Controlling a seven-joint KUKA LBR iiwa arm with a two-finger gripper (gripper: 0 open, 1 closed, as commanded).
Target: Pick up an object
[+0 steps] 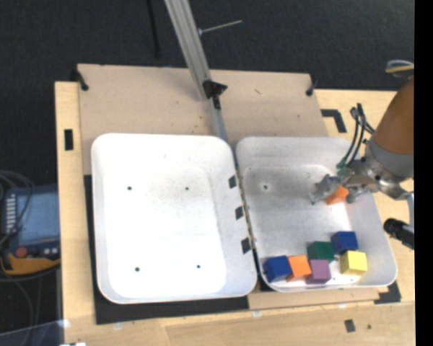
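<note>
The gripper [330, 193] sits low over the upper right part of the right bin [274, 161], and there's a small orange block [338, 197] right at its tips, but whether the fingers are actually clamped on it or just parked next to it is honestly impossible to tell from this angle. Going left to right: the left bin [115, 164] has nothing to grab in it, just a few dark dots on its floor. Then comes the right bin, where all the action is. Along its near edge there's a little cluster of cubes: a blue cube [277, 267], an orange cube [300, 265], a purple cube [319, 269], a green cube [320, 251] just behind that, another blue cube [344, 241], and a yellow cube [354, 262] furthest right. They're packed close, some touching. The arm [395, 132] comes in from the right with its orange band showing. Judging by the pose, it looks like the grasp step on that lone orange block, well apart from the cluster. The next move probably calls for a firm close and a straight lift, and if the block stays on the floor, a fresh try.
</note>
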